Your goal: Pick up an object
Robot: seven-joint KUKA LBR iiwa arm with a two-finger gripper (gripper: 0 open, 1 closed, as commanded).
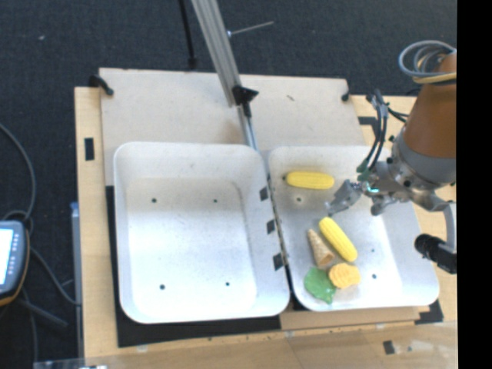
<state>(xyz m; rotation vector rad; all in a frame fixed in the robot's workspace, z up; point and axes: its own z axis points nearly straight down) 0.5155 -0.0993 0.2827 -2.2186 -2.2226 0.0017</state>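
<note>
The right bin [400, 283] holds several toy foods. A yellow corn cob [310, 180] lies near its far left corner. A second yellow corn cob [337, 239] lies slantwise in the middle, and a tan cone [319, 247] rests against its left side. An orange piece [344, 275] and a green piece [318, 286] sit together at the front left. My gripper [360, 203] hangs over the bin's far middle, above and right of the slanted cob. It is open, with nothing between its fingers [342, 198].
The left bin [192, 229] sits beside the right one, and a low divider with black clips [273, 225] runs between them. A slanted metal pole [219, 44] rises behind the bins. The bench edge runs along the front.
</note>
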